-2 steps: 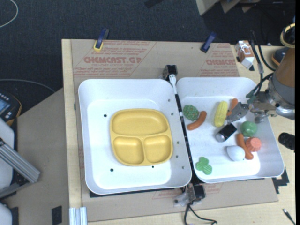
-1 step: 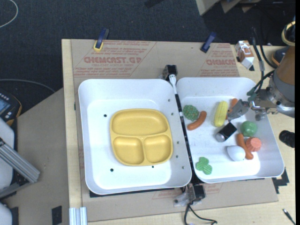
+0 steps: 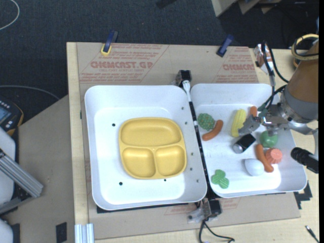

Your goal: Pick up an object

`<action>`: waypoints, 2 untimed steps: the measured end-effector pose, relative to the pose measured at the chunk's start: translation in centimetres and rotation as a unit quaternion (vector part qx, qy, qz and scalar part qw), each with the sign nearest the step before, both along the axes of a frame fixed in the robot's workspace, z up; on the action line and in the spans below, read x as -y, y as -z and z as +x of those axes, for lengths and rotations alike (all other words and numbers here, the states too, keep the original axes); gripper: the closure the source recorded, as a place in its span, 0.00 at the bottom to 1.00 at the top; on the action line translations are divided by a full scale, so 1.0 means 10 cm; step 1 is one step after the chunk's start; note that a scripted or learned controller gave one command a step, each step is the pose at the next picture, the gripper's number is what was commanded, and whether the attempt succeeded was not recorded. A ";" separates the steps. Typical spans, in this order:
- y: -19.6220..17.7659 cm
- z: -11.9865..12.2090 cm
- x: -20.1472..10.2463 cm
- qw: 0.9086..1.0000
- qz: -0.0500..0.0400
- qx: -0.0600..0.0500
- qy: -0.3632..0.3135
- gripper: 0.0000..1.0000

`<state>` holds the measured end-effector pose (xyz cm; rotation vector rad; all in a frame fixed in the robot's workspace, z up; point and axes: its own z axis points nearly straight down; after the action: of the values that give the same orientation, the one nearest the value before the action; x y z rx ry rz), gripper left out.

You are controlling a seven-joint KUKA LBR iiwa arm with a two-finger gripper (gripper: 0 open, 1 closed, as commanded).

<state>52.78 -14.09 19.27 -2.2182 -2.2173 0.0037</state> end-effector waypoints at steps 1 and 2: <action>0.42 -0.01 -0.03 1.000 0.000 0.000 0.000 0.00; 0.92 -0.08 -0.11 1.000 0.000 -0.001 0.000 0.00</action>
<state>51.96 -12.95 10.03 -2.2169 -2.2168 0.0040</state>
